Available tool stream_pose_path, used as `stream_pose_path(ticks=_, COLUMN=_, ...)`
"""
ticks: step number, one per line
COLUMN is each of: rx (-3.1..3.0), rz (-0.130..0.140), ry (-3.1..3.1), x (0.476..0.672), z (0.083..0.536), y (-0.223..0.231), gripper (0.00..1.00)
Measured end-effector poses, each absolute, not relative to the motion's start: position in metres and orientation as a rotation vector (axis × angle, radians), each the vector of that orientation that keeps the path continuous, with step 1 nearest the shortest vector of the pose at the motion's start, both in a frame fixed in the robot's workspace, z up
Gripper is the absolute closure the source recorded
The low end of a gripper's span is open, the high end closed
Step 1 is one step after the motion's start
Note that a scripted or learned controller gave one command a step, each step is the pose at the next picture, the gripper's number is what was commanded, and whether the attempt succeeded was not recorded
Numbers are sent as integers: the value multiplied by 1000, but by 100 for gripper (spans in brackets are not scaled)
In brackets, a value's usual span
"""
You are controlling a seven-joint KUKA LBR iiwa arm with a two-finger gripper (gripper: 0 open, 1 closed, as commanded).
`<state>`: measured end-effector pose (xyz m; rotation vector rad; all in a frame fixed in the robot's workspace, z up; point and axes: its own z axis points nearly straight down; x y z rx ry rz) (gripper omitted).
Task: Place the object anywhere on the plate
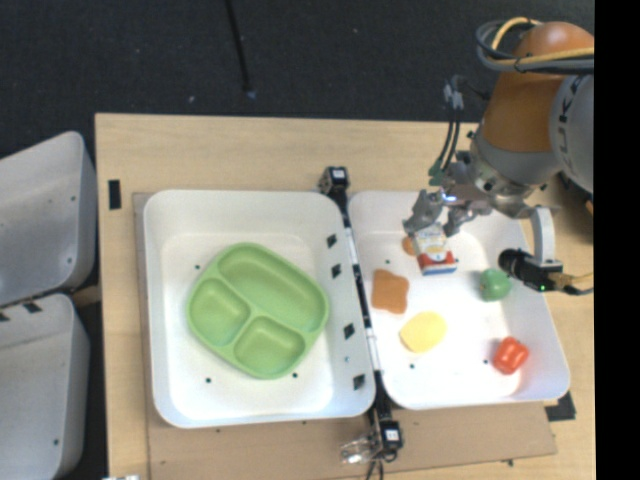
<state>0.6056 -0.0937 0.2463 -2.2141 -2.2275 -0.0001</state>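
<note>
You see a grey arm point(560, 118) with a broad orange band point(520, 108) wrapped around its rounded upper segment. Thin dark cables point(447, 153) run down its near side toward the wrist. Below sits the hand point(437, 230), a compact block of grey metal with small dark fittings.

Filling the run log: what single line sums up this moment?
arm: over right bin | hand: above small carton | green plate: left bin, bare | task: pending
</note>
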Motion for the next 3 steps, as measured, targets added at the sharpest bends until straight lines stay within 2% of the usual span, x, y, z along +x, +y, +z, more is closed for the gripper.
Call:
stream_pose_path(ticks=2, rx=-2215, rz=-3, ry=-2230, x=626, z=250, y=30, gripper=100)
stream_pose_path(ticks=3, rx=-2217, rz=-2, ry=-2229, x=633, z=238, y=81, gripper=100)
